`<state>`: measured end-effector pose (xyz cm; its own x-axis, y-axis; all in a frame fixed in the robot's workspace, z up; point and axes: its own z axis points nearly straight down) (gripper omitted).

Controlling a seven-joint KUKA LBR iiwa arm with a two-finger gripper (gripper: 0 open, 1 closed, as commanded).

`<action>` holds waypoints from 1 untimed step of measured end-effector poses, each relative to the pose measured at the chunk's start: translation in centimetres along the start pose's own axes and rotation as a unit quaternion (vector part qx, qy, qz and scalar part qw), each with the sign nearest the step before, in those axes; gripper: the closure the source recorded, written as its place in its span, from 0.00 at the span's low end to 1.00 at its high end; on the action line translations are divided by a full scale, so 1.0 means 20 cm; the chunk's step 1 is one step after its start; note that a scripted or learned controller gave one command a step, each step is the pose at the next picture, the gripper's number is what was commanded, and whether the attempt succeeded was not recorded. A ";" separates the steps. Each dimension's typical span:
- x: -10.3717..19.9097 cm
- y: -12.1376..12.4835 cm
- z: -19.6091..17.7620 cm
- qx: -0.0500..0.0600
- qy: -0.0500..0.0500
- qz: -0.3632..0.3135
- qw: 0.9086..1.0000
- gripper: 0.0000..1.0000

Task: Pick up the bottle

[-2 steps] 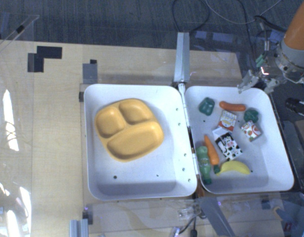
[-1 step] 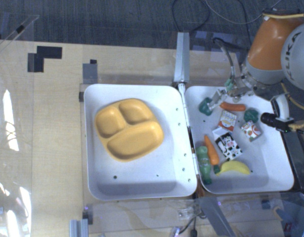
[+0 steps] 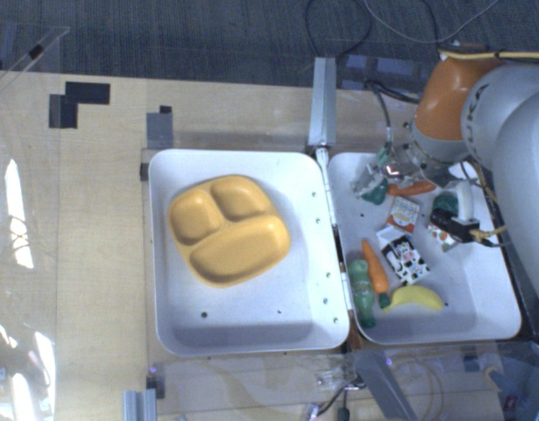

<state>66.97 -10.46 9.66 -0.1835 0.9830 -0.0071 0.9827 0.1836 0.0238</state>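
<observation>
The gripper [image 3: 380, 175] hangs over the right bin's [image 3: 488, 318] far corner (grip state: cannot tell). It should move to the green bottle [image 3: 363, 289] by the near-left wall, beside 1 carrot [image 3: 374, 266].

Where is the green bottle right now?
The green bottle lies in the right bin, against its left wall near the front. The carrot is just to its right and the banana is beside its lower end.
</observation>
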 end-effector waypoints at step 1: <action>0.00 0.01 -0.06 -0.004 -0.002 -0.002 1.000 1.00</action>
<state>67.21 -10.35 10.90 -0.1878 0.9822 -0.0104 0.9817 0.1880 0.0319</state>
